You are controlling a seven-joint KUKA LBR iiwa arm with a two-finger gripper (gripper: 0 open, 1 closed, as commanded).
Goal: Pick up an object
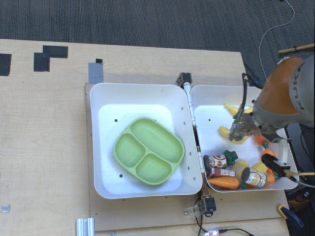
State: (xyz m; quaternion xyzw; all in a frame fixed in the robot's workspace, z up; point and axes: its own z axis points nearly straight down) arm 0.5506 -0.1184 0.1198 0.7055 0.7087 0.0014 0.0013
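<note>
Camera view, looking down at a slant: my hand is hanging low in the right bin, directly over a yellow banana-like piece that is lying near the bin's middle. A second yellow piece is lying just behind it, toward the far wall. I cannot tell from this angle whether I am open or closed, or whether anything is caught; my wrist and the dark hardware are covering the contact spot. The nearer yellow piece is poking out to the left of me, its long axis running roughly left to right, so it is sitting underneath and slightly left rather than ahead. My judgement: this is the piece being targeted, and the coming move is turning on staying centred across its short width. The clutter along the near wall, an orange carrot, a small bottle and a brown jar, is sitting apart from me, toward the near edge. The left bin is carrying a green divided plate, well apart across the divider.
</note>
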